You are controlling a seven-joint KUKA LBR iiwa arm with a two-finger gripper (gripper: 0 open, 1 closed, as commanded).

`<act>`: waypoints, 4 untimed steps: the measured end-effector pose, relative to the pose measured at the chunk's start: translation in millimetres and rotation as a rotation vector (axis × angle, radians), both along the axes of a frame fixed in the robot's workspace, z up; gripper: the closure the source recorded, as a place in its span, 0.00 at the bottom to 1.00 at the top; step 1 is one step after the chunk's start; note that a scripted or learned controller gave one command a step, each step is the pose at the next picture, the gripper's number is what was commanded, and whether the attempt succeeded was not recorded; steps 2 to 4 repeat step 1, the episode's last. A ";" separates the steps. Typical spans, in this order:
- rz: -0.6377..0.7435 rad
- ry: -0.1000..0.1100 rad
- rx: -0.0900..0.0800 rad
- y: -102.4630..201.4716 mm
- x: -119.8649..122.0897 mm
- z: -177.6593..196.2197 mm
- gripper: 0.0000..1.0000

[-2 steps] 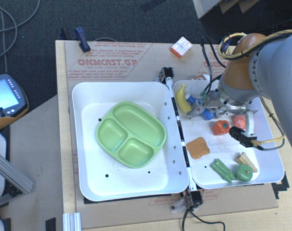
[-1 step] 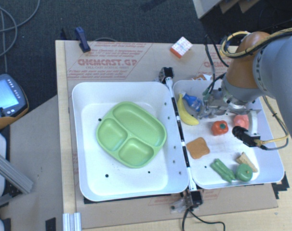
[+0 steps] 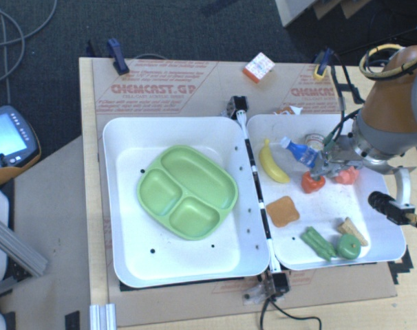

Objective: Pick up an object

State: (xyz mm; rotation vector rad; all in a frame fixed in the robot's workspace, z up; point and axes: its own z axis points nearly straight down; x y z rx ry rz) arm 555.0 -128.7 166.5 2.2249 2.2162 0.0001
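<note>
Gripper (image 3: 323, 165) down inside the right bin (image 3: 382, 253), at its upper middle, reaching in from the right; whether it is apart or together cannot be told, since the wrist hides it from above; nothing seen clamped. Red object (image 3: 313, 182) lies just below the gripper tip, touching or nearly so; a second orange-red object (image 3: 345, 176) just to its right, under the wrist. Clear plastic bottle with blue label (image 3: 299, 151) lies tilted just left of the gripper; banana (image 3: 272, 166) further left, near the bin's left wall. Brown flat piece (image 3: 283, 212) lower, at the middle-left of the right bin; green vegetable toy (image 3: 318, 243) and round green piece (image 3: 348, 247) near the front edge, a tan wedge (image 3: 352, 229) just above the round one. Left bin (image 3: 119, 184) holds a green divided plate (image 3: 187, 192), resting flat, roughly central. Small orange-white box (image 3: 259, 67) on the worktop (image 3: 167, 88) behind the bins.
</note>
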 end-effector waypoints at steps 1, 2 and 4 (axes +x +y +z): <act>0.015 0.000 0.005 101.6 -5.4 19.2 1.00; 0.015 0.000 0.005 101.6 -5.4 19.2 1.00; 0.015 0.000 0.005 101.6 -5.4 19.2 1.00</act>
